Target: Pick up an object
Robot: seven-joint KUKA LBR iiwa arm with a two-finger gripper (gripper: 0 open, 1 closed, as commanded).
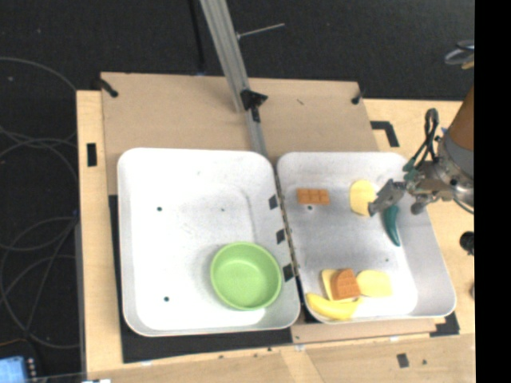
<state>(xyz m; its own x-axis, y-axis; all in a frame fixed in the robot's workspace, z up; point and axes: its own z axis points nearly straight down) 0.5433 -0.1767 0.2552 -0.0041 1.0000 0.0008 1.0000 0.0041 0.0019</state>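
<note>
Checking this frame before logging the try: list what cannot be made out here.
- Gripper: whether the jaws are open or shut; too small and dark against the right bin.
- Arm: cut off by the view's right edge.
- Teal object: its top sits under the gripper; contact unclear.
- Brown piece: too blurred to identify among the yellow items.

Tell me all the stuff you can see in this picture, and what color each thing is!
bins: 2, white, side by side on the bench
bowl: 1, green, left bin, near front
block: 1, orange, right bin, back left
round piece: 1, yellow, right bin, beside the gripper
curved piece: 1, teal, right bin, under the gripper
pile of pieces: several, yellow and orange, right bin, front
metal pole: 1, grey, behind the bins
cables: several, black, floor at left
gripper: 1, grey, over the right bin
</note>
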